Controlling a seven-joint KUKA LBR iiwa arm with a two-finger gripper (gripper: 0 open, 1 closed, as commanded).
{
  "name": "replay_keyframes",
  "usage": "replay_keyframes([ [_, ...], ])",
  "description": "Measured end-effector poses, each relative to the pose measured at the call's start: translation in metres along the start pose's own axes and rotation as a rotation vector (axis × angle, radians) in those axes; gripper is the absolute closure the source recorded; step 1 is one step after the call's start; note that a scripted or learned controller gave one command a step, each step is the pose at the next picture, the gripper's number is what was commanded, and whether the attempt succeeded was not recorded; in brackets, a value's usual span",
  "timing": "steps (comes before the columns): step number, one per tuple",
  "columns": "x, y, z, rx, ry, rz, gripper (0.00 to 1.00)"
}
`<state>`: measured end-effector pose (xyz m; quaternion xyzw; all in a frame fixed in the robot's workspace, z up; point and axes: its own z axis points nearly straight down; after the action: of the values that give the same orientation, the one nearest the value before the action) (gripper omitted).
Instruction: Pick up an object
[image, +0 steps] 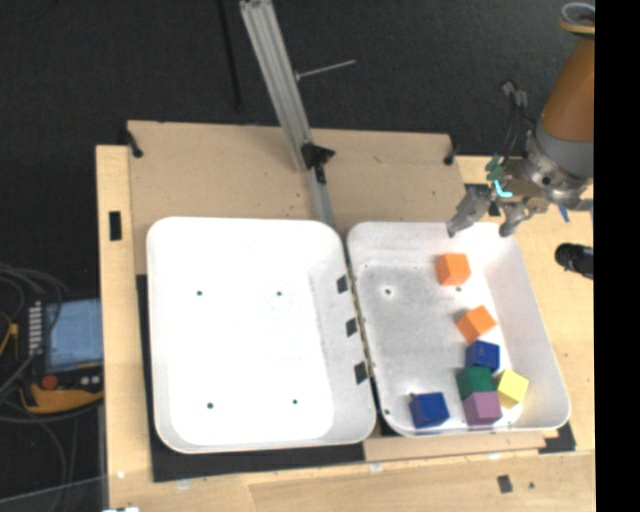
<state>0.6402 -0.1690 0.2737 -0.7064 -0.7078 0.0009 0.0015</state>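
A pale wooden bench (250, 170) stands on dark carpeted floor (110, 60), cables (30, 300) lying left.

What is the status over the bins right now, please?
Gripper open, holding nothing, above right bin's far edge. Nearest orange cube untouched. Path clear.

Smooth white plastic bins (250, 330) (slightly glossy) sit on a matt wooden bench (380, 170).

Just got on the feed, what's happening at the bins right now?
The arm's claw hangs open over the far edge of the right bin, with nothing between its fingers. All the blocks lie in that bin: an orange cube nearest the claw, a second orange one, then blue, green, yellow, purple and another blue. No pick yet.
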Motion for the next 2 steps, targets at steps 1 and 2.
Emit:
replay_keyframes([
  [1,-0.001,0.001,-0.003,-0.004,-0.003,-0.002,0.00],
  [2,-0.005,-0.002,0.060,0.002,-0.003,0.003,0.00],
])
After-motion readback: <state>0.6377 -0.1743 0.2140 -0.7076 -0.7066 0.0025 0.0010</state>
